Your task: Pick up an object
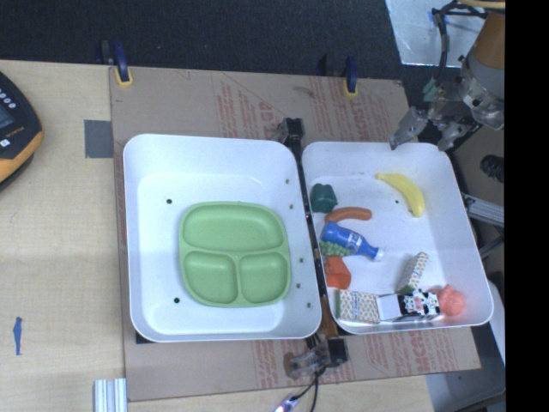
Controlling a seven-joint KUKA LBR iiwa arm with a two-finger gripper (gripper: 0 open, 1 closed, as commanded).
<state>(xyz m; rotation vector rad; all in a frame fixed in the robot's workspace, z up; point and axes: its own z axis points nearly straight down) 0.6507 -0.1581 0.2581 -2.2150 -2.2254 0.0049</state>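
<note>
The right bin (446,168) holds several small objects: a yellow banana (404,192), a dark green piece (323,197), an orange sausage-like piece (348,215), a blue bottle (346,241), an orange-red piece (337,272), a patterned box (358,305), a cow-print carton (413,304), a striped bar (416,270) and a pink-red ball (451,300). My gripper (426,136) hangs over the bin's far rim, up and right of the banana. It is open, with nothing between its fingers.
A green divided plate (233,253) lies in the left bin (146,170). A yellow and black device (13,136) sits at the bench's left edge. Blue clamps (123,63) pin the cardboard sheet at the back.
</note>
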